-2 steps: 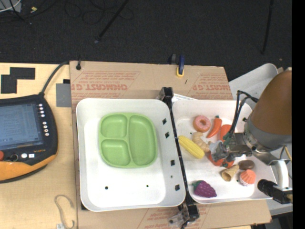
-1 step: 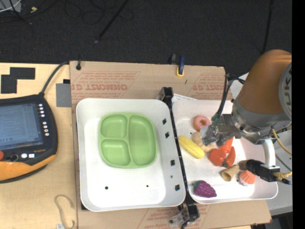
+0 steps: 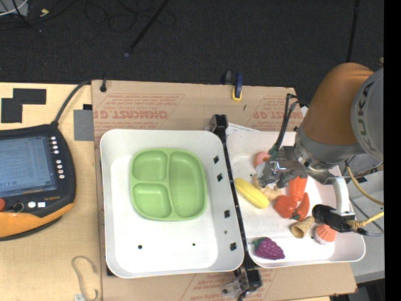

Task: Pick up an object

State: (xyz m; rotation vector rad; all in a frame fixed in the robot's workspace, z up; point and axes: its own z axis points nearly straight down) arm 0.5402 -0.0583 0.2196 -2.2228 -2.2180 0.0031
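The claw [image 3: 270, 171] hangs low over the right bin [image 3: 351, 253], near that bin's inner wall, with the arm's grey and orange wrist rising behind it to the right. Whether it is open or closed I cannot tell; its metal parts blur into the toys beneath.

The nearest candidate is the yellow corn cob [image 3: 251, 193], lying just below and slightly left of the claw, its long axis running diagonally from upper left to lower right. So a grasp would probably need to close across that diagonal, not along it. A small pink piece [image 3: 260, 158] sits just above and left of the claw. The orange-red carrot-like toys [image 3: 292, 200] lie just right and below, partly covered by the wrist hardware. Further below are the purple grapes [image 3: 269, 248], and to the lower right an ice-cream cone shape [image 3: 302, 228] and a pink-orange piece [image 3: 324, 234].

Well to the left, in the other bin [image 3: 119, 256], rests a green divided plate [image 3: 168, 184].
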